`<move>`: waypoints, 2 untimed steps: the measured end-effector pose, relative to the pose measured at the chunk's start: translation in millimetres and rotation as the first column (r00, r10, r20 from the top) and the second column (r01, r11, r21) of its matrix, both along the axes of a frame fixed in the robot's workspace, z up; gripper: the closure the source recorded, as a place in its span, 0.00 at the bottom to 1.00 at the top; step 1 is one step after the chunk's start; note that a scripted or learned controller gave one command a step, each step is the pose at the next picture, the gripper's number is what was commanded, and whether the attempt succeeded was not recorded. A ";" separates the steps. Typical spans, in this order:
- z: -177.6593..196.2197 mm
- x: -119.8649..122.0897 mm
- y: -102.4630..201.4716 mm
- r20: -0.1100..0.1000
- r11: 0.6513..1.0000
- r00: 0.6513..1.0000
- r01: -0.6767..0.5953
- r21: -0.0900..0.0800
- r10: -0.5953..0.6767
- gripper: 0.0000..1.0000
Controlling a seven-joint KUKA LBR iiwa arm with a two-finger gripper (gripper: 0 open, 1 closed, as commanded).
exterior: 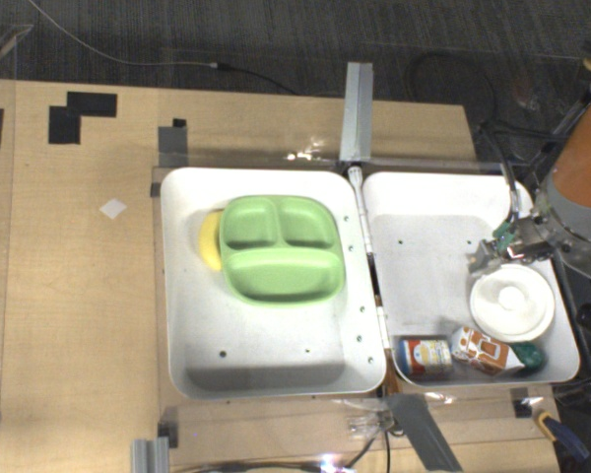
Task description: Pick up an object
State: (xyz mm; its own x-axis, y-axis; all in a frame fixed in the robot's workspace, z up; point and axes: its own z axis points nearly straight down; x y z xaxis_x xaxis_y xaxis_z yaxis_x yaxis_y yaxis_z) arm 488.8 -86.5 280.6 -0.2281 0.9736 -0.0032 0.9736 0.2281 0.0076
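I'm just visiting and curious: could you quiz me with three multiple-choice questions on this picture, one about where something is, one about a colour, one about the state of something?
1. Where is the green divided plate?
A. left bin
B. right bin
C. on the bench outside the bins

2. What colour is the thing peeking from under the plate's left edge?
A. red
B. yellow
C. blue

3. How does the can rest?
A. upright
C. on its side
B. stacked on the bowl

Answers: 1 A, it sits in the left bin. 2 B, the yellow object shows there. 3 C, its long side lies on the right bin floor.
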 end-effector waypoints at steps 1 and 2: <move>49.9 -0.5 30.3 -0.001 0.999 0.999 0.034 0.001 -0.034 1.00; 49.7 -0.5 30.3 -0.001 0.999 0.999 0.034 0.001 -0.034 0.00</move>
State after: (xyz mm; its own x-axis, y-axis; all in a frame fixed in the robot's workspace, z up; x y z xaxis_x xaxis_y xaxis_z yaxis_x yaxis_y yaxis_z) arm 488.3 -56.2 330.3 -0.1953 0.9807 -0.0021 0.9807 0.1953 0.0065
